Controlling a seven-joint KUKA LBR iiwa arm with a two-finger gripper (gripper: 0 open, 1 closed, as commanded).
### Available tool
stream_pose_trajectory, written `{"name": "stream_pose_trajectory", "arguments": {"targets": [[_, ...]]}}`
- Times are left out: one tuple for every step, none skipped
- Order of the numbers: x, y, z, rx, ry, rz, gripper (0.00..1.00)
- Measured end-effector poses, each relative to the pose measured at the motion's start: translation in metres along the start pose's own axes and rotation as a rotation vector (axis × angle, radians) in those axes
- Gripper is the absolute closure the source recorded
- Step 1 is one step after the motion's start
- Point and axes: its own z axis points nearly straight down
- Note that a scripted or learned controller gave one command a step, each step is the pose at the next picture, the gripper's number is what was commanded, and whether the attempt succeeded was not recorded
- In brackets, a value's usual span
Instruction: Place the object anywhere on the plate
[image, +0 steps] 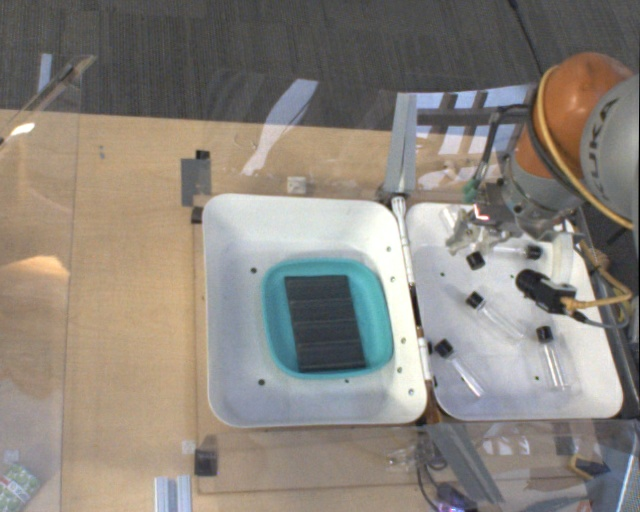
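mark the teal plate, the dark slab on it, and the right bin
teal plate (275, 330): camera view, on its bare left rim.
dark slab (324, 322): camera view, on the middle of its ribbed top.
right bin (585, 385): camera view, on bare white floor near its lower right corner.

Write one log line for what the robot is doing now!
arm: over right bin | gripper: above capped tubes | teal plate: left bin, holds dark block

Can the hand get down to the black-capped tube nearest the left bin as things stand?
Probably yes. That tube lies flat near the right bin's left edge, apart from the other tubes, with nothing lying over it. The arm hovers over the bin's far side.
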Motion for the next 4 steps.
{"name": "stream_pose_trajectory", "arguments": {"targets": [[0.07,-0.031,0.016,0.002,0.0,-0.034,1.0],[0.159,-0.061,0.009,0.002,0.001,-0.085,1.0],[0.158,-0.061,0.009,0.002,0.001,-0.084,0.0],[0.113,-0.045,-0.098,-0.003,0.0,-0.213,0.0]]}}
